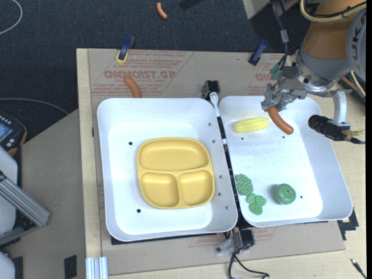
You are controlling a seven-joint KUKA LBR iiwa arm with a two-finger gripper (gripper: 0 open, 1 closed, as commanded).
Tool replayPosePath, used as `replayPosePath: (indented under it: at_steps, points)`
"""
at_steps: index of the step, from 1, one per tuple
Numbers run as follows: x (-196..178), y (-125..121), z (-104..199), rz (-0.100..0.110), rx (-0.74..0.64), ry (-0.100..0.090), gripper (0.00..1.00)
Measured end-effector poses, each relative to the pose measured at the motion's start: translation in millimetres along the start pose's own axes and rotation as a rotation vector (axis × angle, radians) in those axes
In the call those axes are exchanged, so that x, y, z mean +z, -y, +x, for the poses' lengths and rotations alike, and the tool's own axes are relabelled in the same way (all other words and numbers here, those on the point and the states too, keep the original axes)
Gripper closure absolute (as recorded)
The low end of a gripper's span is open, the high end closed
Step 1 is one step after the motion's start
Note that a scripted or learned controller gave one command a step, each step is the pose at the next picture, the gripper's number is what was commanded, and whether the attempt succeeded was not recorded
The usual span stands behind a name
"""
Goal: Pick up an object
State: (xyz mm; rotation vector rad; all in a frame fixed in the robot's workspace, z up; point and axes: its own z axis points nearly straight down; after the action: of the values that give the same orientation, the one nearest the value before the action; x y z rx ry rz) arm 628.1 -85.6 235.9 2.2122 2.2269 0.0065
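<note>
Orange and slender, a sausage (280, 121) hangs tilted between the fingers of the gripper (274, 106), which is closed on its upper end above the far part of the right bin (325, 173). Just beside it lies a corn cob (251, 125); nearer the front sit green leaves (249, 193) and a green apple (285, 193). The left bin (113, 156) holds a yellow divided plate (174, 172), and another sausage (133, 86) lies on the surface beyond it.
</note>
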Motion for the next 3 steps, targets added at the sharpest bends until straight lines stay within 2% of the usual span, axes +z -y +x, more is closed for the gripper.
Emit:
replayPosePath:
  at_steps: [1,2,3]
  points:
    - [13.5,-2.4,60.3,0.008,0.000,-0.002,1.00]
    - [13.1,-6.2,100.1,0.004,0.001,-0.001,1.00]
    - [19.4,-1.3,100.0,0.008,0.006,0.001,1.00]
